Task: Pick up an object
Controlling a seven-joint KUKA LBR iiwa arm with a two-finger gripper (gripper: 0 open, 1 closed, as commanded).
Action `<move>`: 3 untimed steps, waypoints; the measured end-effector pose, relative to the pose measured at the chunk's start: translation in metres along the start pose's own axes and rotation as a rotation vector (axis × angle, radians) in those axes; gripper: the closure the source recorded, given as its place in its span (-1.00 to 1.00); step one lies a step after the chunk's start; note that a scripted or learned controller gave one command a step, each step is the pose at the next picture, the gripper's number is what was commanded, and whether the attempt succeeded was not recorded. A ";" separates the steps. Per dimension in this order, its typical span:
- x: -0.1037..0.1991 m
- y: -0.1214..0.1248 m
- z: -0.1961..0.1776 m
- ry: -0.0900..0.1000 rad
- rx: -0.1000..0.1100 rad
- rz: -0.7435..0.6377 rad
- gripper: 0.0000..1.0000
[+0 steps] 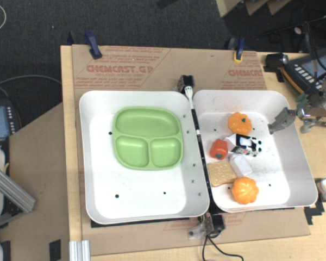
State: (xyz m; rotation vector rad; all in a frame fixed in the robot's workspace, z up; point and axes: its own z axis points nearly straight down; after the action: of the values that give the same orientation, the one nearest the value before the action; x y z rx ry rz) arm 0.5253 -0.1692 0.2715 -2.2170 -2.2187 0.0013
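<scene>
The right bin [293, 162] holds a cluster of small items. An orange pumpkin-like toy [239, 123] lies at the back, with a black and white toy [246, 143] just in front of it. A red pepper-like piece [219, 149] sits to the left, a white piece [240, 165] in the middle, and a tan cracker [220, 173] beside it. A second orange toy [244, 190] lies at the front. My gripper [279, 122] hangs over the bin's right rear part, to the right of the cluster and apart from every item.
The left bin [98, 162] holds a green divided plate [148, 137] towards its back. Clamps sit at the seam between the bins, at the back [186, 84] and the front [213, 223]. Cables and equipment lie beyond the right bin's far corner [304, 75].
</scene>
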 end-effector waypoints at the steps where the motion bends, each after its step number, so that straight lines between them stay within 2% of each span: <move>1: 0.018 -0.037 0.168 -0.006 -0.020 0.000 -1.00; 2: 0.011 0.044 0.183 -0.008 -0.020 -0.003 -1.00; 3: 0.058 -0.038 0.168 0.001 0.002 0.001 -1.00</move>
State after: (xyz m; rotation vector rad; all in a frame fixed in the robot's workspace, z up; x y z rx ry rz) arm 0.4865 -0.1110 0.1040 -2.2165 -2.2165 0.0028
